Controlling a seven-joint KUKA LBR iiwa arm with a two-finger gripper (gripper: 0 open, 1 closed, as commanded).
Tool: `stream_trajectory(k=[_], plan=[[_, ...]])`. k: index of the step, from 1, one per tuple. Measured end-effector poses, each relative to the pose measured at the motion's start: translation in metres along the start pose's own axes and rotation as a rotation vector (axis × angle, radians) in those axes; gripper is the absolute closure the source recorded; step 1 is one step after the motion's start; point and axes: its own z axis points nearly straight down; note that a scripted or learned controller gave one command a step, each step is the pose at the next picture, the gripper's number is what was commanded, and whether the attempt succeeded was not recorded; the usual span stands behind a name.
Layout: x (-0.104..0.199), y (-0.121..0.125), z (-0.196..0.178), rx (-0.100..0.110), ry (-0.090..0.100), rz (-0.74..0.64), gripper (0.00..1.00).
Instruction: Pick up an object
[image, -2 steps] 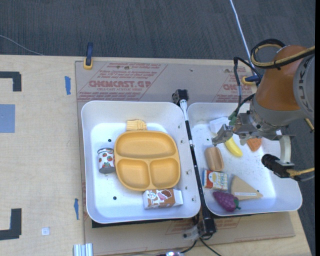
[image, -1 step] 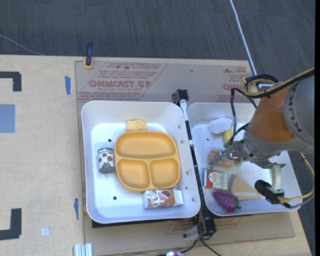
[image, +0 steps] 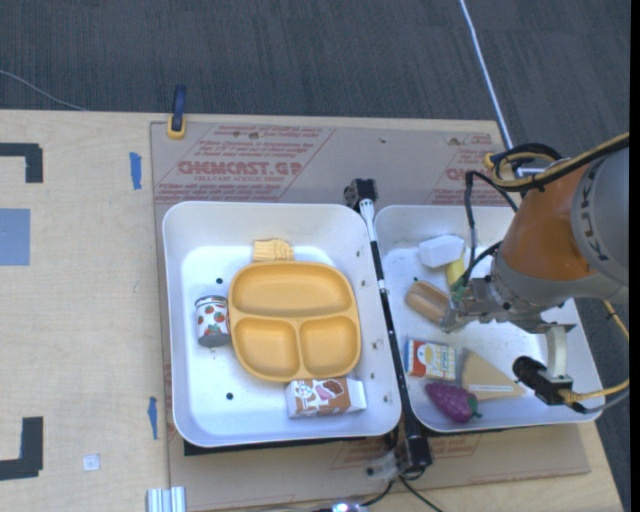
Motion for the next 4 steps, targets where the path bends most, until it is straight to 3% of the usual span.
stream_trajectory(k=[1,3,4], plan=[[0.0,0.0,0.0,0.0,0.0,0.0,0.0],[0.0,-0.047,0.014,-0.018,-0.005,-0.001,0.0],[-0.004,-0.045,0.003,-0.025,-0.015,0.003,1.0]])
